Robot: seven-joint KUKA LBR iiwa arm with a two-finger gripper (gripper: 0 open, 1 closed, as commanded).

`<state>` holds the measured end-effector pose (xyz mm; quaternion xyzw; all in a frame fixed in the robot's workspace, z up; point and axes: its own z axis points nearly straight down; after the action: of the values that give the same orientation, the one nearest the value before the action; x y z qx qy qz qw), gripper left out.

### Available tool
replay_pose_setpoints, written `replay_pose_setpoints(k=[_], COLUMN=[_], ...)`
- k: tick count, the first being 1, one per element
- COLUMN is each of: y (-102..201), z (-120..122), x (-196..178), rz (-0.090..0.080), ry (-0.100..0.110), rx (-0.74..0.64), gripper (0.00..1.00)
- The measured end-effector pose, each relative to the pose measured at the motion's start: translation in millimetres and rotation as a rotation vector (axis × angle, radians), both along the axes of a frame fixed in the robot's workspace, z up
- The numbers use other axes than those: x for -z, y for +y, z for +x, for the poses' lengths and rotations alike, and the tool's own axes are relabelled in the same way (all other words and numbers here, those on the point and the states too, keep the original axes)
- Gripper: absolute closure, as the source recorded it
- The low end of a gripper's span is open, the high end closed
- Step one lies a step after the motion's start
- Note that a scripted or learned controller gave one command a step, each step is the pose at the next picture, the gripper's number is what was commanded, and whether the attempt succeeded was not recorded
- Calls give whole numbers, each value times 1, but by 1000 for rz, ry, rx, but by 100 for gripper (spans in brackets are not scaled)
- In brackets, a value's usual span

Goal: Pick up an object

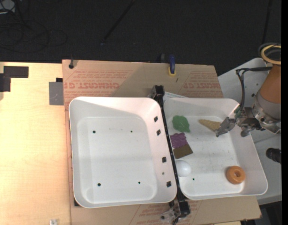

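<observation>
Starting at the near edge of the bench, the right bin [256,184] has an orange ring [235,175] lying flat close to its front corner. A small white ball [183,168] sits near it to the left, tucked against the wall next to the middle divider. A little farther back lies a brown flat piece [183,151], and a purple piece [178,139] touches its far side and partly lies on it. Behind those sits a green lump [181,123], and to its right a tan wedge [210,124] rests on the bin floor. The left bin [78,149] sits beside the right one, sharing the middle divider. The gripper [233,126] comes in over the right wall of the right bin, just beside the tan wedge. Its two dark fingers look spread a little, and nothing sits between them. I cannot tell if it is touching the bin floor or hanging just above it. So the job looks like it has hardly begun: every toy is down in the bin, and none is lifted. My guess is the tan wedge is the closest thing to grab. The gripper would need to get around one toy, squeeze, and lift it up.
</observation>
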<state>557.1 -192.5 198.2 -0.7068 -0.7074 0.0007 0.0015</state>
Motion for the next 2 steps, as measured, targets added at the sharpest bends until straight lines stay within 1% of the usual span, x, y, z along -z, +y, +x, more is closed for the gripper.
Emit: replay_pose_setpoints(k=[1, 2], y=[-1, 83], z=[0, -43], x=[-10, -140], rz=[1, 1], ry=[1, -14], rx=[0, -7], gripper=[100, 100])
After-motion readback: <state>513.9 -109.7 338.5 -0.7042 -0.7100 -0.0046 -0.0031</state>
